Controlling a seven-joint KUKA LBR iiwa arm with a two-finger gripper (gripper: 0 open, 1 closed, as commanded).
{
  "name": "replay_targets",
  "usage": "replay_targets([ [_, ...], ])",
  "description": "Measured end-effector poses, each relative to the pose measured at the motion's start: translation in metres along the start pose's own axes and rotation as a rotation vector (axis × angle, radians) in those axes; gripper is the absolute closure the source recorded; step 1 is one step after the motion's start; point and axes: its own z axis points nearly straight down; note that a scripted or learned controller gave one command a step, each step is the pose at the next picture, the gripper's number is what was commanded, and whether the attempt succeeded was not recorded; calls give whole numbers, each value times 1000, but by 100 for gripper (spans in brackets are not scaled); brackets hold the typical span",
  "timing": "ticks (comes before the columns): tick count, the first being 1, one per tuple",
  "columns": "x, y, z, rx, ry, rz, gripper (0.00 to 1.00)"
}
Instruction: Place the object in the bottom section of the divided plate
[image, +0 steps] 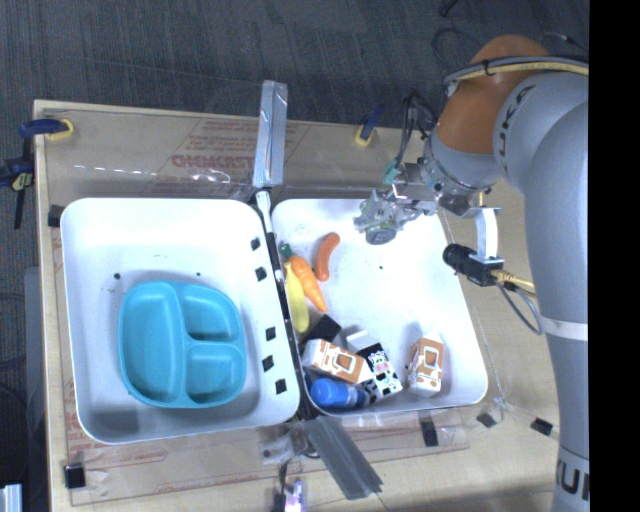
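Note:
A light blue divided plate (182, 342) lies in the left bin (90, 230), with one large section on its left and two smaller ones on its right. My gripper (381, 222) hangs over the far edge of the right bin (440, 300), above bare white floor. An orange sausage-shaped toy (326, 255) lies a little to its left. Along the divider lie a carrot (308, 285) and a banana (297, 305).
At the right bin's near edge sit two orange-and-white cartons (333, 361) (427, 364), a black-and-white carton (380, 370), a blue object (334, 394) and a black block (322, 329). A metal divider bar (270, 135) runs between the bins. The arm's grey body (545, 200) fills the right side.

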Motion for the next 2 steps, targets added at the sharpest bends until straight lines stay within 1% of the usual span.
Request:
replay_targets([
  [1, 72, 6, 15, -1, -1, -135, 100],
  [2, 153, -24, 27, 2, -2, 44, 100],
])
